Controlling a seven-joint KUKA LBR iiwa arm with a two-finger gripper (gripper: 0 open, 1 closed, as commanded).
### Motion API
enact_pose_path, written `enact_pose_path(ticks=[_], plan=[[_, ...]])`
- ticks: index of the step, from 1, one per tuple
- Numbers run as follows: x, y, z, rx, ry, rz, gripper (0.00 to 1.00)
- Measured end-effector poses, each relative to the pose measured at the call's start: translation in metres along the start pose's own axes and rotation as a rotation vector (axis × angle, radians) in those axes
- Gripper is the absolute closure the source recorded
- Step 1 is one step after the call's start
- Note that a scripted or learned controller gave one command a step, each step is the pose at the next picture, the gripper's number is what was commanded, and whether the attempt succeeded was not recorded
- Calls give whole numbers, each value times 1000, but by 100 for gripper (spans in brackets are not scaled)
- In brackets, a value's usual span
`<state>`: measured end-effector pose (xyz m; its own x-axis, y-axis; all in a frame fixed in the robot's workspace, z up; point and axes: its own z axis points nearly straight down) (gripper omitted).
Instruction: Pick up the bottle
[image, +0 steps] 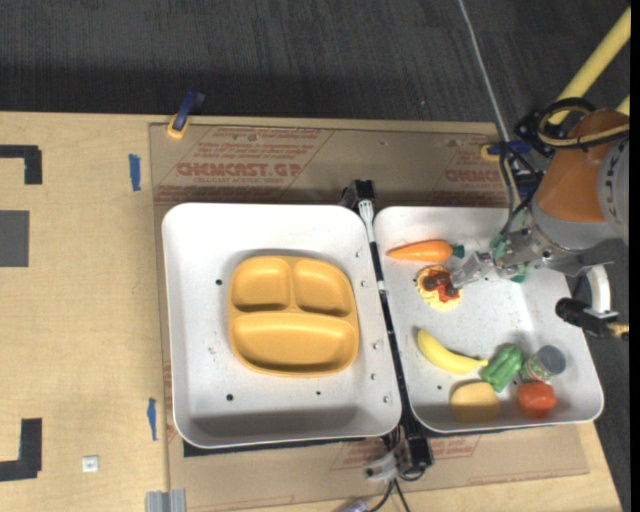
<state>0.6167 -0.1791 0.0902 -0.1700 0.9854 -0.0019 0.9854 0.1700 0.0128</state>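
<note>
the gripper (447, 283) hangs low over a small red and yellow toy (436, 284) beside the carrot (420, 250) — i cannot tell its state. the bottle (503, 366), seemingly the green thing, lies well off toward the near edge, between banana (447, 354) and tomato (537, 397). travel there, then descend squarely — neighbours crowd it.

Two bins sit side by side on the desk (80, 300). The left bin (190, 300) holds a divided plate (293, 312). In the right bin (570, 400), a carrot (420, 251) lies at the back, a banana (447, 354) mid-bin, and a bottle (502, 367), tomato (537, 398) and lemon (474, 399) cluster in the front corner.
</note>
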Motion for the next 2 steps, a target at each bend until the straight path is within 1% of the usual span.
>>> enact_pose_path(ticks=[1, 2], plan=[[1, 37, 3, 21, 22, 303, 0], [-15, -11, -38, 15, 0, 381, 0]])
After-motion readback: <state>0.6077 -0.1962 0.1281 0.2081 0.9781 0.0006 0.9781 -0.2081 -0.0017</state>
